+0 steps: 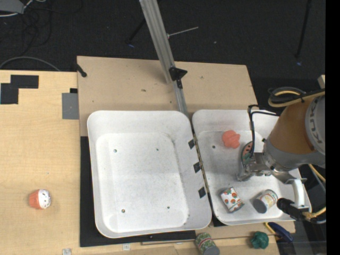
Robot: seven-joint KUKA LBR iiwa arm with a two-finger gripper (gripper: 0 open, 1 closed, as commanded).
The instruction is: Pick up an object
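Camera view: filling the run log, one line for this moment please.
pincer low in right bin | pink object nearby | nothing visibly held

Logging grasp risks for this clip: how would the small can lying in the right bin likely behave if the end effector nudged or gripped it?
The can lies on its side, so a nudge would probably roll it across the right bin. Its round, seemingly hard wall may slip from a two-finger pinch. It looks small, likely light, and rests apart from the patterned box.

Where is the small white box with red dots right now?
The dotted box lies in the right bin, near its front edge. A small can is to its right, and the gripper is just behind it.
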